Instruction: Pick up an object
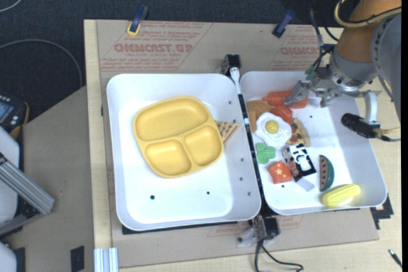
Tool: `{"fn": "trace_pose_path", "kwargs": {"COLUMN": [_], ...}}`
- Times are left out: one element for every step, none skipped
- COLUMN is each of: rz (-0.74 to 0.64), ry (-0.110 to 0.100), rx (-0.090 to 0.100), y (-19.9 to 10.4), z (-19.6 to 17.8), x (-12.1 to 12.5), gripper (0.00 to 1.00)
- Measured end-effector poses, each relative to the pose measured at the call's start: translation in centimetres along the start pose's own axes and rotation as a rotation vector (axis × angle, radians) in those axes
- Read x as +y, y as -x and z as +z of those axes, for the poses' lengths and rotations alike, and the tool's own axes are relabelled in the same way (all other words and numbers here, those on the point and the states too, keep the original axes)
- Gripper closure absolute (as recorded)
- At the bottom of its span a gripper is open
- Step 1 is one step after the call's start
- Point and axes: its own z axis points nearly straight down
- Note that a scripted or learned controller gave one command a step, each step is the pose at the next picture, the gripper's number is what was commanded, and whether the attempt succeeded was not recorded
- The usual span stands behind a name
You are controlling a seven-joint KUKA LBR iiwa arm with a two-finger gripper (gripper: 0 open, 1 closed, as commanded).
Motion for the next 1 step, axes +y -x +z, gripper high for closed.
{"fn": "trace_pose_path", "kwargs": {"rz": [0.000], "ry": [-0.022], "rx": [0.001], "y": [0.12], "z": [-0.54], "x": [-0.56], "gripper": [1.00]}}
